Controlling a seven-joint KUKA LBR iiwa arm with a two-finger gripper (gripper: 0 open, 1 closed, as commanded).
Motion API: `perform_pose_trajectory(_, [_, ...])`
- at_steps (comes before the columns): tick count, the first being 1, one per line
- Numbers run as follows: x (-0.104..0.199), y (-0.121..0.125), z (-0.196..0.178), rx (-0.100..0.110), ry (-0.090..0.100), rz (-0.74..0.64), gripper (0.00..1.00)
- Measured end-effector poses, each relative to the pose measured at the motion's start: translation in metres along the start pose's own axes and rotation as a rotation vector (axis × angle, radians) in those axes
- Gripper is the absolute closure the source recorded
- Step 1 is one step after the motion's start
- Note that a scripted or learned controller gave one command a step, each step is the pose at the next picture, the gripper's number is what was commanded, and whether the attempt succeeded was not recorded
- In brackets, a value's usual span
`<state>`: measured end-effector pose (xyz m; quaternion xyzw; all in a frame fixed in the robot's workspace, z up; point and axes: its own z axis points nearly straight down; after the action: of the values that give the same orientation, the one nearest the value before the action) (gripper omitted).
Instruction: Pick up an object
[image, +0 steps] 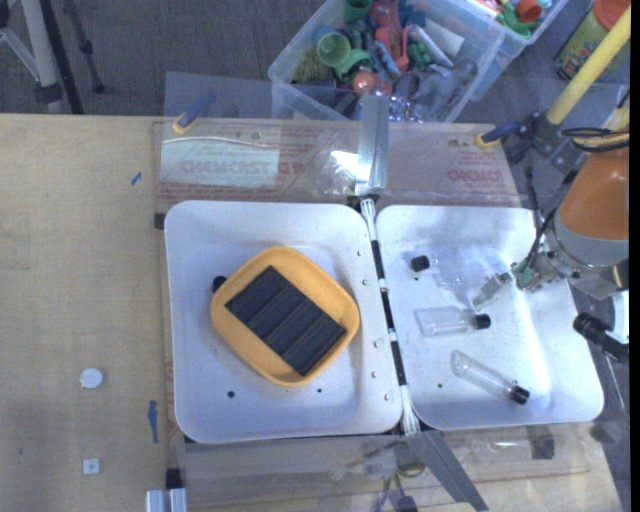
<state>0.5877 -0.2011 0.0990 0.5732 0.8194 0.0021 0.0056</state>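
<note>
Two-finger gripper (497, 289) low in right bin, opening unclear, hold unconfirmed. Clear plastic black-capped vial (450, 322) just beside, left: centre over it, descend straight.

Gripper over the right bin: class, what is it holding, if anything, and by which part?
It cannot be told: the gripper sits among clear tubes in the right bin, too small to judge.

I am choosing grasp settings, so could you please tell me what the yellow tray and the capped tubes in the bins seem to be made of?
The yellow tray in the left bin looks like smooth moulded plastic, given its even colour and rounded rim; its dark ribbed insert is matte, possibly rubber or plastic. The tubes in the right bin are see-through, so clear plastic or glass, with small black caps.
</note>
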Motion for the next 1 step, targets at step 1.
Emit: perform_pose_trajectory(1, [0.0145,-0.0114,0.0112,0.005,0.002,-0.006,0.0])
